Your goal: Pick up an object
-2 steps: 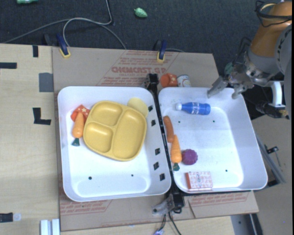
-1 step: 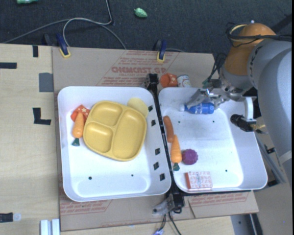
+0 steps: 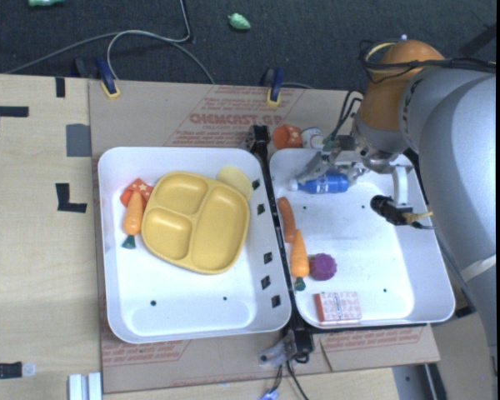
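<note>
1. Hanging low over the far corner of the right bin [image 3: 375, 257], the gripper [image 3: 321, 167] sits directly at a blue object [image 3: 333, 184], which lies on its side on the bin floor near the divider. This looks like the thing chosen for the pick.
2. The arm reaches in from the right and angles down. That probably suits a target tucked close to the far wall, where a lower approach would meet the rim.
3. The view is too cluttered there to tell whether the claw is released or clenched, or whether it grips the blue object at all.
4. Other things in the same bin lie well apart from the target: a carrot [image 3: 298, 257] along the divider, a purple piece [image 3: 322, 266] just beside it, and a red-and-white box [image 3: 339, 307] near the front wall.
5. The left bin [image 3: 183, 311] holds a yellow divided plate [image 3: 196, 222], with a second carrot [image 3: 132, 215] at its left edge.
6. The far wall and the divider crowd the target most, so a lift needs to go straight up.
</note>
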Action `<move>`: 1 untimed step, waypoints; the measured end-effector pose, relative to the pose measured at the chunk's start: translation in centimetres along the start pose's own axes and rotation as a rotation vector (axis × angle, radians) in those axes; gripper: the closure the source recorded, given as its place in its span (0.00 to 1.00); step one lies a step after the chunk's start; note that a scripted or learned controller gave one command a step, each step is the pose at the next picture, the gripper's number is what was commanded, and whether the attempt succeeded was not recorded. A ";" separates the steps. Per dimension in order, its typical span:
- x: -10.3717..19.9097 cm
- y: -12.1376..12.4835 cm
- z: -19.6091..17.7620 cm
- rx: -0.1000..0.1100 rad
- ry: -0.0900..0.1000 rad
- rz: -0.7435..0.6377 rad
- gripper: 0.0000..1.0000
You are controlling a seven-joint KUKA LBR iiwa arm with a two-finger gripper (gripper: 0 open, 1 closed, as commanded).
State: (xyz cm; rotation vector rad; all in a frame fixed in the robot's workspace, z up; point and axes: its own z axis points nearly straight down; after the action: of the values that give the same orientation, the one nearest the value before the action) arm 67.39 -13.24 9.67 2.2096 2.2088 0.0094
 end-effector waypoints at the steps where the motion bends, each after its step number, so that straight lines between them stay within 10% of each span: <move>1: 3.2 -6.6 0.9 0.013 0.000 0.002 0.00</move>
State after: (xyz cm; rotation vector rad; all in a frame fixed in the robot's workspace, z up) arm 60.83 -10.04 8.64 2.2182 2.2133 -0.0041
